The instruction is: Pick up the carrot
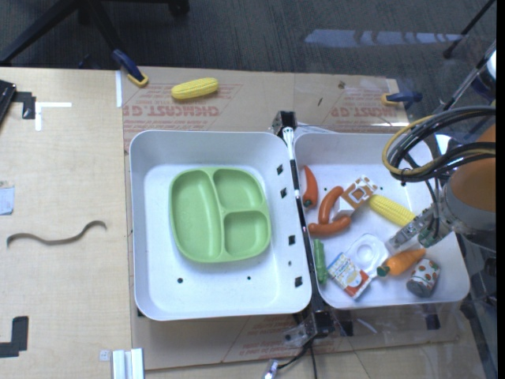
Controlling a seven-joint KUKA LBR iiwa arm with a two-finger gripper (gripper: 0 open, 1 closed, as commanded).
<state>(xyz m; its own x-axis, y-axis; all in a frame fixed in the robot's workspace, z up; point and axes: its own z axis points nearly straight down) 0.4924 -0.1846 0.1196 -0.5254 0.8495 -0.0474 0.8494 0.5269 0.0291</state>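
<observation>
The carrot point(404, 260) is orange with a small green tip at its left end. It lies near the front right of the right bin point(371, 155). My gripper point(418, 231) reaches in from the right and hangs just above and behind the carrot's thicker right end, between it and an ear of corn point(390, 208). The arm's orange band point(477, 186) and looped black cables point(418, 144) sit over the bin's right side. Nothing is visibly held.
The right bin also holds red sausages point(310, 186) point(330, 227), a green bean point(319, 260), a white cup point(365, 253), a small carton point(345, 275) and a spotted can point(424, 279). A green divided plate point(221, 213) lies in the left bin. A yellow corn point(194, 89) rests on the bench behind.
</observation>
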